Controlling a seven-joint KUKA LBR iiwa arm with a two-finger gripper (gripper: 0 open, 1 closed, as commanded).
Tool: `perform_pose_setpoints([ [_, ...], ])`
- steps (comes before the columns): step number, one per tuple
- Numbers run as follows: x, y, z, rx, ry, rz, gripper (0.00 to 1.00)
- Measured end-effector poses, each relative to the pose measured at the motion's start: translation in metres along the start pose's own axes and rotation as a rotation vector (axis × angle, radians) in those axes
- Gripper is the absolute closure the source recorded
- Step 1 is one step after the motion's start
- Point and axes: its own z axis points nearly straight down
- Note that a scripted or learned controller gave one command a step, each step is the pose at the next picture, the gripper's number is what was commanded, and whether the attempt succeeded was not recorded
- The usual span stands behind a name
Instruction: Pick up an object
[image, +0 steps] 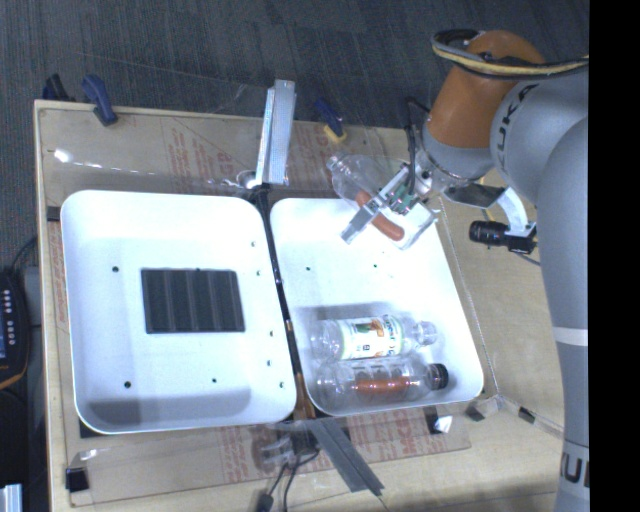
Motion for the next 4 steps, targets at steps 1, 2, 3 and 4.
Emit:
perform_pose_setpoints([
  [1,0.011,-0.052,0.108,0.000,0.001,-0.085,0.00],
  [2,0.017,-0.059,0.109,0.003,0.005,0.051,0.00],
  [3,-0.009,-0.027,0.068,-0.001,-0.001,0.039,0.00],
  [4,-0.019,-0.016,0.089,0.006,0.003,-0.004,0.00],
])
